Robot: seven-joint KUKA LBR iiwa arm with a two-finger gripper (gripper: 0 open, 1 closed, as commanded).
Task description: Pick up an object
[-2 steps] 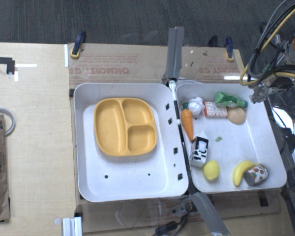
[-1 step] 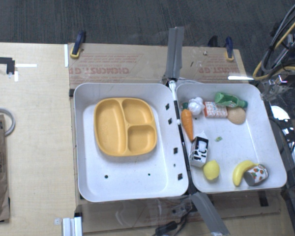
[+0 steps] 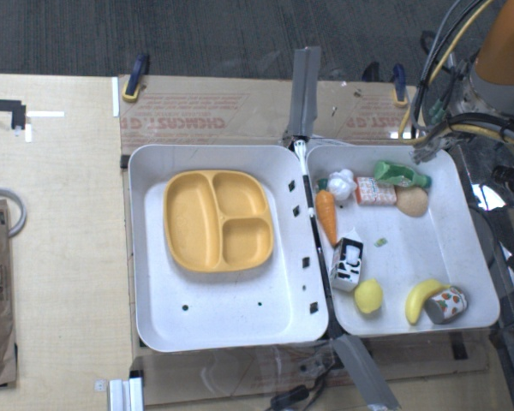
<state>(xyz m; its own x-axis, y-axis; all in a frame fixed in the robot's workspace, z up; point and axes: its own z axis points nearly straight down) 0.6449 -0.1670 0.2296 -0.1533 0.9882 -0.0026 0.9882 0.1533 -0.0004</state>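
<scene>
Nearest, banana point(image 3: 421, 299) and lemon point(image 3: 369, 296) sit untouched in right bin point(image 3: 463, 229); arm point(image 3: 502, 32) parked far right, claw state indeterminable; approach pending, next needs descent onto one item.

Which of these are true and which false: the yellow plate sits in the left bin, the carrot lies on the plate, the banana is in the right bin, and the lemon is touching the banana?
1. The yellow plate sits in the left bin. True.
2. The carrot lies on the plate. False: it lies in the right bin, by its left wall.
3. The banana is in the right bin. True.
4. The lemon is touching the banana. False: bare bin floor separates them.
</scene>
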